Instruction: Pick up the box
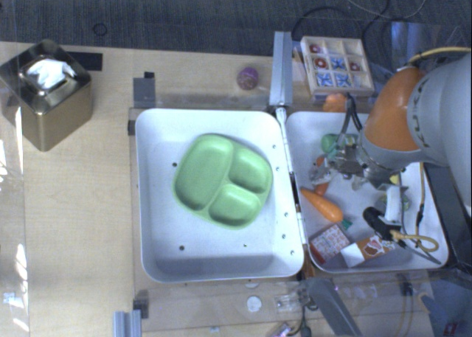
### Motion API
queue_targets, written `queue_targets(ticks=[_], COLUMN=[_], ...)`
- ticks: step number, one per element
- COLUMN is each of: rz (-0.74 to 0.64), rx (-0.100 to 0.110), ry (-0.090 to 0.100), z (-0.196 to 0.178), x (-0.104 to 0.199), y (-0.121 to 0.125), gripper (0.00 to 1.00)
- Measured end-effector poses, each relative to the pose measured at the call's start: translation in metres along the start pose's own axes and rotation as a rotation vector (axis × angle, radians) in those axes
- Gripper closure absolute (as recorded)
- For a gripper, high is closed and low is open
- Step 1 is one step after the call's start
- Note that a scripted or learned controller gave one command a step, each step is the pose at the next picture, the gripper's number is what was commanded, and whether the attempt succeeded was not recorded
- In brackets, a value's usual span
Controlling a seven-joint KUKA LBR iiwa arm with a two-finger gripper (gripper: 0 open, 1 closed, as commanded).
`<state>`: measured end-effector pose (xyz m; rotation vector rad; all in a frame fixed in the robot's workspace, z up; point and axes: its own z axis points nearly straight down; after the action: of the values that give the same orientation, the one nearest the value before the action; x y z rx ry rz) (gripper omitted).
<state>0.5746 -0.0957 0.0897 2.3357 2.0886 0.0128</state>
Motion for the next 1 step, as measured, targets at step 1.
queue_targets(ticks=[1], rz=[0.088], rx=[0.004], ry=[-0.001], z=[-0.062], x=[-0.0461], y=[0.0267], gripper=[0.0])
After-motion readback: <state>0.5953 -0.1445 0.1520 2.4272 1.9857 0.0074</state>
